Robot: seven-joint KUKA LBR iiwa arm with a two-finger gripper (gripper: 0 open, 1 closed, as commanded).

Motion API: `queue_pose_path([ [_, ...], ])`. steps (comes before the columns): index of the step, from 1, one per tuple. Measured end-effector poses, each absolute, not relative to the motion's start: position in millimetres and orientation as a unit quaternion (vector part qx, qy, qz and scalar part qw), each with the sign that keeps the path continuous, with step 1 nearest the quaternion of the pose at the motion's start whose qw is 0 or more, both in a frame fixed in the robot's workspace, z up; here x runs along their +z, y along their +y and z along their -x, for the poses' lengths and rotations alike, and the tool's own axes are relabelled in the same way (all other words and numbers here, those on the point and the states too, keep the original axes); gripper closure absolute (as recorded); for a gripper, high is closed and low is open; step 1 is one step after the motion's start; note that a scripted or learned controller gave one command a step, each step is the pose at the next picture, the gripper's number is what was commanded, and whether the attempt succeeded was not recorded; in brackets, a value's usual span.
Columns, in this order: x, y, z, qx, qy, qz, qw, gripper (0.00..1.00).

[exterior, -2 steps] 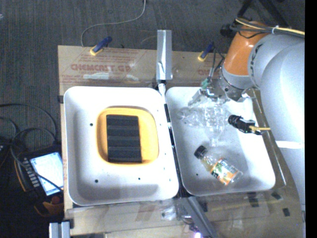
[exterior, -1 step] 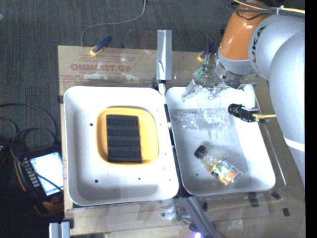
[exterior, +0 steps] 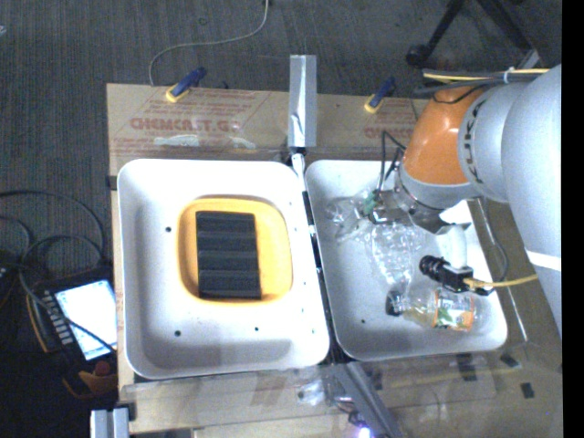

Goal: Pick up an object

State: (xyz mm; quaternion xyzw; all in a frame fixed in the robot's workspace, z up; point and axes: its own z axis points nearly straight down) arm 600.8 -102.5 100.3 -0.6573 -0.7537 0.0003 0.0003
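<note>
The gripper (exterior: 394, 215) is lowered into the right bin (exterior: 342, 322) beneath the orange band, and whether it is parted or closed cannot be told. Just below it lies a clear plastic bottle (exterior: 394, 252), near a second bottle with a dark cap and coloured label (exterior: 436, 310). Both are judged light, slippery and easily crushed, best taken across the body.

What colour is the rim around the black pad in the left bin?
Yellow rim, camera view.
</note>
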Motion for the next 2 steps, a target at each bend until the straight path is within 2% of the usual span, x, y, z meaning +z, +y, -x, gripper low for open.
queue_pose_path([
  [1, 184, -75, -634.9, -0.0004, -0.802, 0.597, 0.0, 1.0],
  [2, 270, -70, -668.5, 0.0004, -0.785, 0.619, -0.001, 1.0],
])
